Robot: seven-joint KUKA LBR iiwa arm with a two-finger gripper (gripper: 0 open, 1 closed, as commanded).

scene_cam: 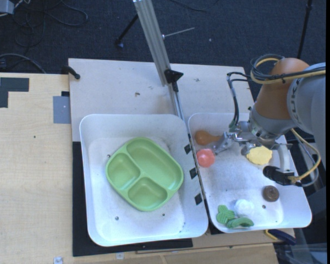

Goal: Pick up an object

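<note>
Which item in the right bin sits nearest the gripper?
The orange-brown piece, just left of the gripper. The red ball and yellow item lie slightly farther.

No legible text, labels, brands or numbers anywhere in view

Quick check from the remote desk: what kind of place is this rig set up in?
Probably a robotics lab: two shallow white bins side by side on a bench, black cables on dark carpet, and a grey KUKA arm with an orange band over toy objects.
</note>
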